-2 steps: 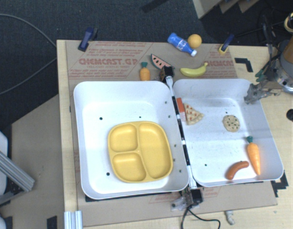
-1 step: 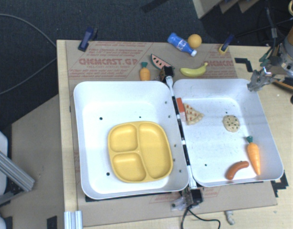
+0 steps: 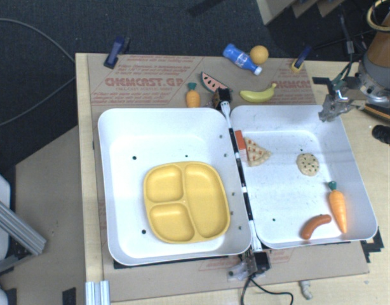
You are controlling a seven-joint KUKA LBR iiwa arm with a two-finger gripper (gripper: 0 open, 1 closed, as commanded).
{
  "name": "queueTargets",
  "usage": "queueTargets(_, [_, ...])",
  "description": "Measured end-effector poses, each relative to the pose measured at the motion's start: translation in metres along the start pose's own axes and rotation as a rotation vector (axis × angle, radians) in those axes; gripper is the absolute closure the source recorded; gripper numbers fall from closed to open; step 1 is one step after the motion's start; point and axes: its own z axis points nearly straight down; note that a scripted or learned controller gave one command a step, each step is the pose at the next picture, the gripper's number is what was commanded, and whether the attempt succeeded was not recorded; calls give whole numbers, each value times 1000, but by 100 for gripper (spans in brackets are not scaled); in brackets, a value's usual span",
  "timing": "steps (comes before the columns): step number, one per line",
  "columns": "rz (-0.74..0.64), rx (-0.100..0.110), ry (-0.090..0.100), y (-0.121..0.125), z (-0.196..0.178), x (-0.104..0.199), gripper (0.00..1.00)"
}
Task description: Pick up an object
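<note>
The right white bin (image 3: 290,122) holds a pizza slice (image 3: 255,153) near its left wall, a round cookie (image 3: 307,164) in the middle, a carrot (image 3: 338,208) at the right and a sausage (image 3: 316,226) at the front. My gripper (image 3: 332,108) hangs over the bin's far right corner, well above and behind the cookie. Nothing is visible between its fingers. The left white bin (image 3: 119,138) holds a yellow divided plate (image 3: 185,202).
Behind the bins on the board lie a banana (image 3: 258,94), a watermelon slice (image 3: 211,81), a small carrot toy (image 3: 193,98), a blue bottle (image 3: 241,58) and an orange ball (image 3: 259,54). Blue clamps (image 3: 116,53) grip the board's far edge.
</note>
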Motion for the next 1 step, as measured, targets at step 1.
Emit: queueTargets(1, [0,-2,-1,6,-54,-1,100])
